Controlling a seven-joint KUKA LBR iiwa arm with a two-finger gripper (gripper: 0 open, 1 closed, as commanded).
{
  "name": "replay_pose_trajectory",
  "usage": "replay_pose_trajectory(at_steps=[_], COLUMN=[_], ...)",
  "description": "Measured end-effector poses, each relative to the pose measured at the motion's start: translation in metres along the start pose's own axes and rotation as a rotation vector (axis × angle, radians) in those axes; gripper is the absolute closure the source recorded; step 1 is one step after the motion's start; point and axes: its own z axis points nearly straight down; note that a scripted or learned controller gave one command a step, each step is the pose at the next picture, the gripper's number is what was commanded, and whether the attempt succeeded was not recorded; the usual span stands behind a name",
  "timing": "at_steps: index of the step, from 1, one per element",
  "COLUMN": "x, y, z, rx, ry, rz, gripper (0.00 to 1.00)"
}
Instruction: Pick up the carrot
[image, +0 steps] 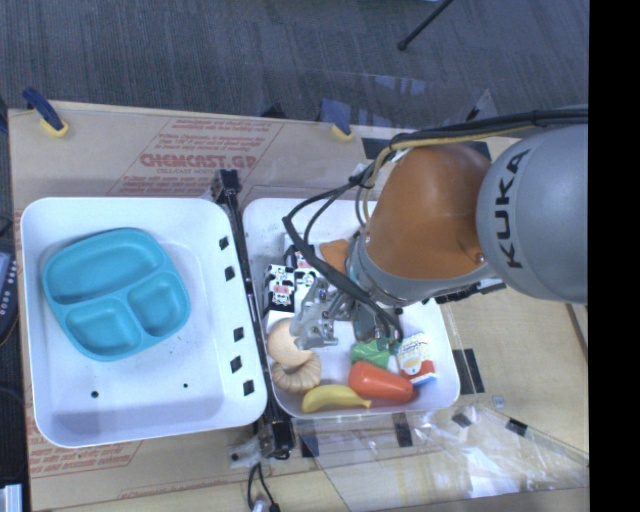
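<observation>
In the lower right of the frame, inside the right-hand bin (452, 385), the carrot (381, 382) lies on its side near the front wall: an orange-red body running left to right, with its green top (372, 353) at the upper left end. A banana (334, 398) lies just beside it on the left, touching or nearly touching its lower edge, and a small white bottle with a red cap (416, 356) sits just to its right. Further left are a ring-shaped pastry (291, 345) with a second, browner one below it, and a black-and-white patterned item (281, 285) sits higher in the bin.

The gripper (322, 322) hangs over the middle of this bin, up and left of the carrot, under the grey and orange wrist. Nothing is seen between its fingers; how far apart they stand I cannot tell, as the metal parts blur together.

To do the approach well, the gripper should, in my judgement, shift toward the lower right of the frame until it is centred over the orange body, not the green top. The fingers should close across the carrot's short width, so one comes down on the far side and one in the narrow space by the front wall. The chief risks are catching the banana or nudging the bottle, so a straight descent onto the thick middle looks safest

The left-hand bin (40, 330), holding a blue divided plate (115, 292), plays no part in this step
</observation>
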Motion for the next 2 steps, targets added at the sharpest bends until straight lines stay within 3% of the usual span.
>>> replay_pose_trajectory(at_steps=[1,2], x=[0.003,-0.07], y=[-0.031,-0.029], z=[-0.062,-0.072], rx=[0.005,0.005], ry=[-0.011,-0.009], rz=[-0.305,-0.626], gripper=[1.0,1.0])
